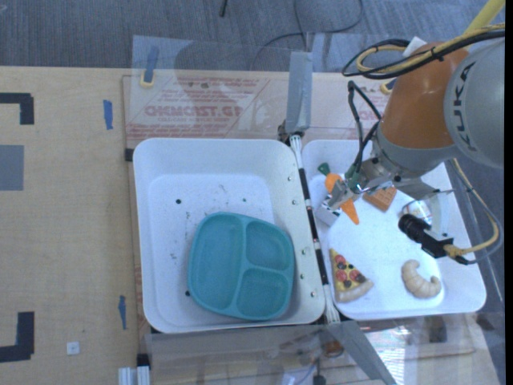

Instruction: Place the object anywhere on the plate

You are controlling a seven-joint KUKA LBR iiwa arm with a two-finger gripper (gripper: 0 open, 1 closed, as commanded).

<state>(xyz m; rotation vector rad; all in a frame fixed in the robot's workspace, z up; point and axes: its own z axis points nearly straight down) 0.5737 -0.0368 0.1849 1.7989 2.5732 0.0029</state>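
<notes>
Claw [346, 192] grip unclear, beside one carrot [348, 208]; one pizza slice [348, 274], one croissant [420, 279], one plate [241, 265]

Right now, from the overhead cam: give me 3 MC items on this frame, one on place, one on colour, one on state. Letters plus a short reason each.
1. Where does the teal plate lie?
A. in the left bin
B. in the right bin
C. on the bare bench

2. What colour is the band above the arm's wrist?
A. blue
B. orange
C. green

3. What lies on the plate's compartments?
A. the pizza slice
B. the croissant
C. no food item

Key:
1. A, the plate rests on the floor of the left bin, near its front.
2. B, the orange band sits above the pincer, which is over the carrot in the right bin.
3. C, the pizza slice and croissant both lie in the right bin, so the placing is not yet done.
</notes>
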